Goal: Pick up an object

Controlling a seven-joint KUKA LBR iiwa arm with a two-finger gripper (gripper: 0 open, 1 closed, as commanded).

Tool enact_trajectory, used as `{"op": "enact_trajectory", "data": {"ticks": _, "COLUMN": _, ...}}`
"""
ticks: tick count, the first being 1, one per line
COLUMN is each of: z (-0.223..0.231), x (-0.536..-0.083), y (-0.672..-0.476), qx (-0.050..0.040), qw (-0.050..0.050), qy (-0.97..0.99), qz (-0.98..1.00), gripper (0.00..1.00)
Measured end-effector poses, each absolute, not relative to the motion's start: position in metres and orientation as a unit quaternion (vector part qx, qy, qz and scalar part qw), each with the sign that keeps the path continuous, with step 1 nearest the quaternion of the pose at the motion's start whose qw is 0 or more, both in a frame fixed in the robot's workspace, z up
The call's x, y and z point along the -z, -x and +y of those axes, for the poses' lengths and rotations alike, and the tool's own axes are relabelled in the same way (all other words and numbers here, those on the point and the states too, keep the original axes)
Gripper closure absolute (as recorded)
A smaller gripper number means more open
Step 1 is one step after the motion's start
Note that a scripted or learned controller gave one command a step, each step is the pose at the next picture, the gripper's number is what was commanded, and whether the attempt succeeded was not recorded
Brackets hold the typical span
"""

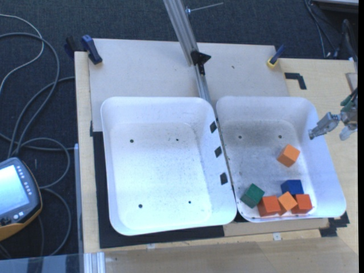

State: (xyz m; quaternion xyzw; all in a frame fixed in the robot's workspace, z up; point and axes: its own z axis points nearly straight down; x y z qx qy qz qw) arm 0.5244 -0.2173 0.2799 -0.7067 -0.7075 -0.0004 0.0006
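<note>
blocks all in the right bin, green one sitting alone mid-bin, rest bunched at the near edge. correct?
Not quite. In the camera view the block alone mid-bin is the orange block, not the green one. The green block sits with the bunch at the near edge of the right bin. The rest stands.

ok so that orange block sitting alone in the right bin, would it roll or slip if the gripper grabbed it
The lone orange block looks like a flat-faced cube, so it probably slides rather than rolls. It appears rigid, with parallel sides that should suit the gripper. Standing apart from the blocks at the near edge of the right bin, it likely leaves room to close around it.
</note>
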Motion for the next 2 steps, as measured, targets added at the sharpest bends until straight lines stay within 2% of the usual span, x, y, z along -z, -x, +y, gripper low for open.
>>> {"op": "enact_trajectory", "data": {"ticks": 1, "z": -0.203, "x": -0.095, "y": -0.506, "qx": -0.0016, "qw": 0.005, "qy": 0.707, "qz": -0.707, "gripper": 0.00}}
{"op": "enact_trajectory", "data": {"ticks": 2, "z": -0.205, "x": -0.101, "y": -0.602, "qx": 0.0019, "qw": -0.003, "qy": 0.705, "qz": -0.709, "gripper": 0.00}}
